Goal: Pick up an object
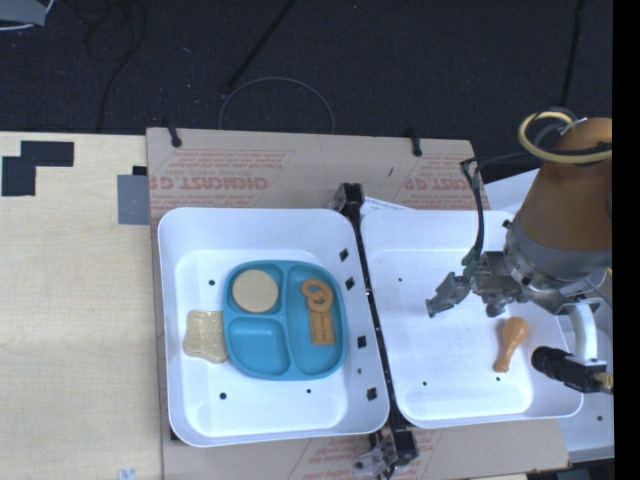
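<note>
The camera view shows two shallow white plastic bins side by side on a cardboard-covered bench. The right bin (420, 388) carries the grey arm's two-finger gripper (462, 290), which sits over the middle of that bin's floor, toward its right edge, with its dark fingers pointing left; whether they are spread or closed I cannot tell, and nothing shows between them. A tan drumstick-shaped toy (510, 342) lies on the right bin's floor near its right edge, just below and to the right of the gripper, apart from the fingertips. The left bin (190, 238) holds a blue plastic divided tray (265, 353) at its centre. In the tray's upper left compartment rests a round beige cracker-like disc (254, 290), and in its right compartment a brown key-shaped piece (318, 310). A pale yellow sponge-like slab (205, 335) lies touching the tray's left edge.
</note>
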